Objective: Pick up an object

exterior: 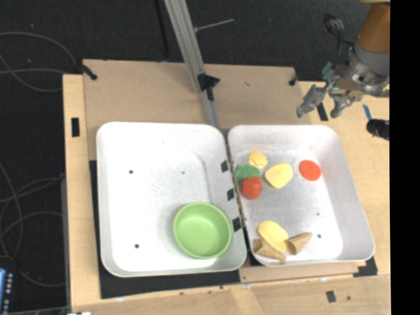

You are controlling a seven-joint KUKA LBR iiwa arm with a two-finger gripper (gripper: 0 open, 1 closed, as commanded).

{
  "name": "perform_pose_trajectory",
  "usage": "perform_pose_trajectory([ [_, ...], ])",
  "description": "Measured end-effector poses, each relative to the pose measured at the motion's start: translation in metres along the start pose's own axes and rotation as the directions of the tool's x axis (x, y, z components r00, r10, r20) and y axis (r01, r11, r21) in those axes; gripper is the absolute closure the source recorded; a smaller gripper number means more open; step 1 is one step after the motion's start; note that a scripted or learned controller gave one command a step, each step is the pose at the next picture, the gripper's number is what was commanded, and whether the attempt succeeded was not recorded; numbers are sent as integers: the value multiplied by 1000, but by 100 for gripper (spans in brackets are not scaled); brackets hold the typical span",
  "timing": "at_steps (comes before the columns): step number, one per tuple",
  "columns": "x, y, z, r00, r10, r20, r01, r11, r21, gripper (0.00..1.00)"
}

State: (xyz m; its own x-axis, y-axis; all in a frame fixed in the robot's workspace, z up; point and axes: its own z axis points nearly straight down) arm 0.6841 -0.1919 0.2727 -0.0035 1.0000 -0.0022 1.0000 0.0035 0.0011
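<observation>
The gripper [325, 102] hangs above the surface behind the right bin [335, 140], its fingers spread apart and holding nothing. The objects, such as the yellow piece [279, 175], lie loose in this bin, probably for easy reaching.

No legible text or markings.

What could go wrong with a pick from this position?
The gripper is open above the right bin's far rim, so a straight descent may hit the rim. The green piece and red piece touch beside the divider, risking a double grab or wall contact. The orange-red disc looks flat and could slip.
</observation>
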Motion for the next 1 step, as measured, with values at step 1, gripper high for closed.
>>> perform_pose_trajectory([
  [1,-1,0,0,1000,0,3,0,1000,1,0],
])
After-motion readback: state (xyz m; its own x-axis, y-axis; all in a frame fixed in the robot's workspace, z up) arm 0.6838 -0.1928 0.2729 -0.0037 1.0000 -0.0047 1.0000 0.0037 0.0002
